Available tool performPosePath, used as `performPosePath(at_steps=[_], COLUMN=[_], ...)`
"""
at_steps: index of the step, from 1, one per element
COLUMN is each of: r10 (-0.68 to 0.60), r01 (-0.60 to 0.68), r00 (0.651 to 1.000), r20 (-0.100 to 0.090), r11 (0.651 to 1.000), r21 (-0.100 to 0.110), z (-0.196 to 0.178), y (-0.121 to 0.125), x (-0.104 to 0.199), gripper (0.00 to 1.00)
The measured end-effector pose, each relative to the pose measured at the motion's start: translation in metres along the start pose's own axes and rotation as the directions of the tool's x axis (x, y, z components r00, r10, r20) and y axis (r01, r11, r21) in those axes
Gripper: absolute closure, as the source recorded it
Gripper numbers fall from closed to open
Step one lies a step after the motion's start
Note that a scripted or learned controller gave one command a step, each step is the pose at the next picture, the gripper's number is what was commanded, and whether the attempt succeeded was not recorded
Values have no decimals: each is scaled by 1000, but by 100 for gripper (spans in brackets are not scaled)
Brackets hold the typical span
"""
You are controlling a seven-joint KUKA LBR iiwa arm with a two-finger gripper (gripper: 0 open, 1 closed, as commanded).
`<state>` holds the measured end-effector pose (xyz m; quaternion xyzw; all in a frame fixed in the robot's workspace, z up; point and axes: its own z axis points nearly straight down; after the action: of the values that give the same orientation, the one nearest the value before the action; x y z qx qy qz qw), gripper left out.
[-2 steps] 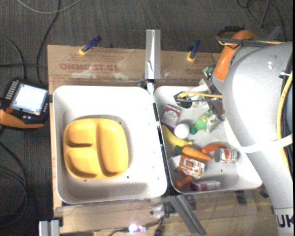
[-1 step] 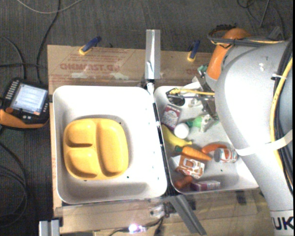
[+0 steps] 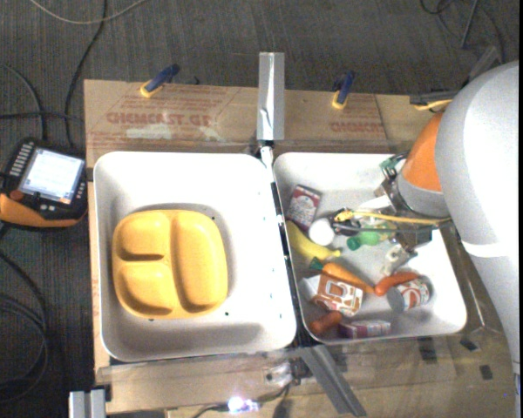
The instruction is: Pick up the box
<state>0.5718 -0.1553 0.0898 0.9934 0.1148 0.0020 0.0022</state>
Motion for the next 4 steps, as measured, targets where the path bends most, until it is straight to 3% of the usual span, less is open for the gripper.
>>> performPosePath(at_steps=[1,2,3,4], r10=[-12,7,-2,0], r01=[12,-7,2,0], r00=[1000,1000,1000,1000], r20=[-2,23,11,21], r11=[1000,1000,1000,1000], r21=[-2,0,-3,1], z=[1,1,-8,-6], y=[-8,-19,-21,-21], x=[66,92,95,92], gripper=[0,0,100,0])
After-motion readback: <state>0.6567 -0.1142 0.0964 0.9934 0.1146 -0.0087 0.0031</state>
